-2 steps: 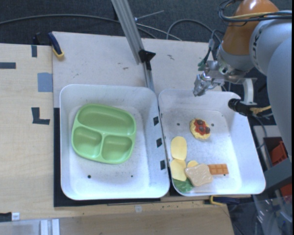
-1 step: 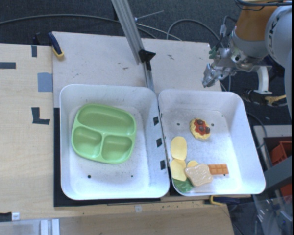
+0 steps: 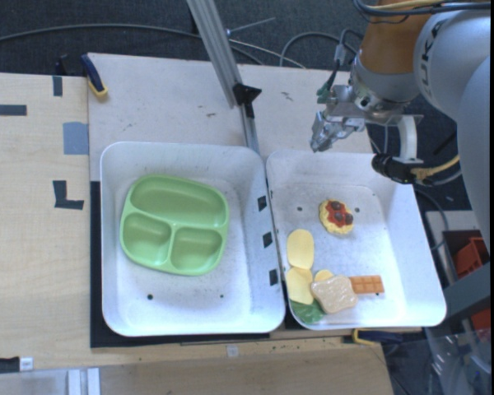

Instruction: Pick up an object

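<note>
You are looking down at a slant on a pale wooden bench (image 3: 33,245) that carries 2 shallow white plastic bins set side by side, their inner rims touching. The grey arm with the orange band (image 3: 412,23) reaches in from the right and hangs its two-finger gripper (image 3: 323,142) above the far rim of the right bin (image 3: 412,245). Nothing sits between the fingers, and you cannot tell from this angle whether they are spread or closed.

The left bin (image 3: 115,303) holds 1 item: a light green plastic plate with 3 compartments (image 3: 174,225), lying flat near the bin's middle. A slanted silver metal rail (image 3: 218,44) crosses the bench behind the bins and ends at a black clamp (image 3: 247,94) just above the seam between them.

The right bin holds the small toy foods. A round yellow piece with a red topping (image 3: 337,216) lies alone near the bin's centre, well apart from the gripper. Along the left wall lie 2 pale yellow oval slices, the upper slice (image 3: 300,248) touching the lower slice (image 3: 299,285). At the near edge, a beige toast-shaped piece (image 3: 336,295) rests over a green leaf-like piece (image 3: 309,311), with an orange waffled bar (image 3: 366,285) touching its right side. A yellow-and-blue clamp (image 3: 94,76) lies at the bench's far left corner.
</note>
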